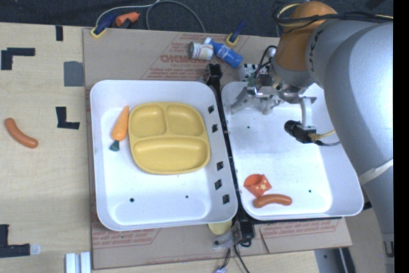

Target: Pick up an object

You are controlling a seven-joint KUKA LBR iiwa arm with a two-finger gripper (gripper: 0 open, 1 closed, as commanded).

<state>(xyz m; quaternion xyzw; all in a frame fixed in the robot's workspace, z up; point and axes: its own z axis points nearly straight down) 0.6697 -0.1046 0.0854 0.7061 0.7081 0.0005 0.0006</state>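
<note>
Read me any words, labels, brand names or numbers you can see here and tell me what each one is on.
Red printing on the brown cardboard sheet under the bins: too blurred to read.
Label on the small blue and white bottle lying behind the bins: too small to read.
Yellow divided plate, toy carrot, sausage and the two white bins: no text that I can see.

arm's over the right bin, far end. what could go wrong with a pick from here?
1. The gripper sits at the right bin's far edge, while the red piece and sausage lie at the near edge; a descent here likely grabs nothing.
2. Those two lie almost touching, so a grasp may nudge one or catch both.
3. The gripper is close to the rim and the divider clips; going down could strike them.
</note>
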